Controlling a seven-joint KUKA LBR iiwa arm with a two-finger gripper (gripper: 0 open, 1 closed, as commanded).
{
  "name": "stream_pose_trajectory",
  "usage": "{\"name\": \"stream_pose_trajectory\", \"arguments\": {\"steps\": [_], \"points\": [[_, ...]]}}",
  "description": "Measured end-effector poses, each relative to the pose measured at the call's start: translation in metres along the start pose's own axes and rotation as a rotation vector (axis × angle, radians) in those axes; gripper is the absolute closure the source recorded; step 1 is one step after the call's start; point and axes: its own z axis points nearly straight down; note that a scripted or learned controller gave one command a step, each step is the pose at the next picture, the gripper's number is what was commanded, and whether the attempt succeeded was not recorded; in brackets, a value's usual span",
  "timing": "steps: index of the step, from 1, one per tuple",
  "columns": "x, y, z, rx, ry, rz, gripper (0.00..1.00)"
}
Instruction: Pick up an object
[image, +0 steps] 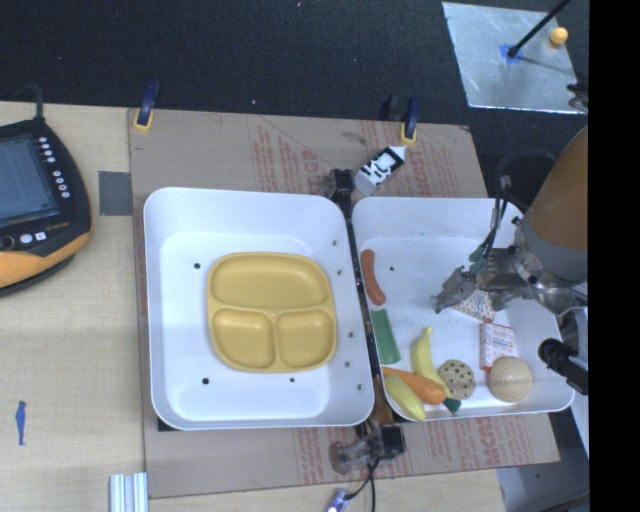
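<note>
— What do we see in the right bin (420, 215)?

— A sausage (373, 276) lies near its left wall. Toward the near edge from it we find a green block (385, 336), a banana (424, 352), a carrot (418, 385), a speckled cookie (456, 376) and a tan ball (510, 379). A red-and-white packet (497, 343) sits just behind the ball.

— And the gripper (458, 291)?

— It hangs low over the bin's right half, behind the packet. We cannot tell whether its fingers are parted or whether they grasp anything; the metal blurs together, and the arm is cut off at the right.

— The left bin (170, 300)?

— It carries a yellow divided tray (272, 310).
</note>
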Motion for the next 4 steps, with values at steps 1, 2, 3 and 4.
{"name": "stream_pose_trajectory", "arguments": {"steps": [1,2,3,4], "points": [[0.001,-0.029,0.117,0.002,0.000,-0.001,0.00],[-0.085,-0.014,0.127,-0.002,0.005,-0.001,0.00],[-0.085,0.054,0.125,-0.009,-0.002,-0.002,0.00],[-0.088,0.054,0.114,-0.009,-0.007,-0.002,1.00]]}}
